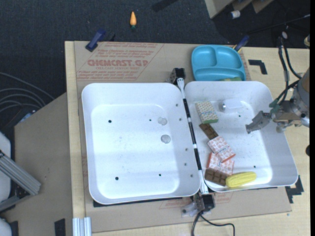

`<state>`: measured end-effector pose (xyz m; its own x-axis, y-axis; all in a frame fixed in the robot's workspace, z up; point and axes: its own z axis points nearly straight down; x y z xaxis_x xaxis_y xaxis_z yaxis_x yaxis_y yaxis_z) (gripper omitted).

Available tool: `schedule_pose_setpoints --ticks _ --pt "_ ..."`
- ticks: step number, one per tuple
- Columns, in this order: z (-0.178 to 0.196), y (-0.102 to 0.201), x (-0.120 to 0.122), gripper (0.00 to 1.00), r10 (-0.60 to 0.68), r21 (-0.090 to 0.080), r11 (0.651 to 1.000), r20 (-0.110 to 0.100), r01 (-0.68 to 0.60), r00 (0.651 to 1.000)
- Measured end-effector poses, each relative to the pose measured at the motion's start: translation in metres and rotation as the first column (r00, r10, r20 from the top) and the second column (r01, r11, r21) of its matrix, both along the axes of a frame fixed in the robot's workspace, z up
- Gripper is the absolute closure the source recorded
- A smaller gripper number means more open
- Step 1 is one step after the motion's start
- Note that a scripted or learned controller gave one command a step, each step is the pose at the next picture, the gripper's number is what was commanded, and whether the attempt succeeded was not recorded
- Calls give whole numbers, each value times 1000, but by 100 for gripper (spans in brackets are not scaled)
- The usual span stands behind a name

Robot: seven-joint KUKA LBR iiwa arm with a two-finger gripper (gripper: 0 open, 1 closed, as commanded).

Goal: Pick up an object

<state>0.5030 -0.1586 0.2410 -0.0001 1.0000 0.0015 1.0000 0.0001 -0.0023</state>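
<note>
bench (123, 65): brown board with red print at the back, carrying both bins side by side.
left bin (98, 146): white, shallow; two small round discs (164, 130) lie near its middle, toward the right wall.
right bin (275, 154): white, holding all the loose things along its left side.
arm (300, 100): comes in from the right edge, over the right bin's right rim.
blue tray (216, 63): sits behind the right bin, touching its back edge.
gripper (258, 122): hangs over the bare right half of the right bin; a grey finger (256, 122) points left and down; nothing between the fingers; how wide they stand, i cannot tell.
corn (240, 179): yellow, lying at the front of the right bin, well apart from the gripper.
box (206, 111): pale patterned block near the bin's back left.
packets (221, 151): red-and-white, stacked between box and corn.
brown bar (208, 130): just beside the box, toward the front.
carrot (133, 18): small, orange, on the dark floor beyond the bench.
</note>
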Motion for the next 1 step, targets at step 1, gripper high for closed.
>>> schedule_pose_setpoints --ticks 1 --pt "-122 35 32 0 1 0 1000 0 -1 1000"
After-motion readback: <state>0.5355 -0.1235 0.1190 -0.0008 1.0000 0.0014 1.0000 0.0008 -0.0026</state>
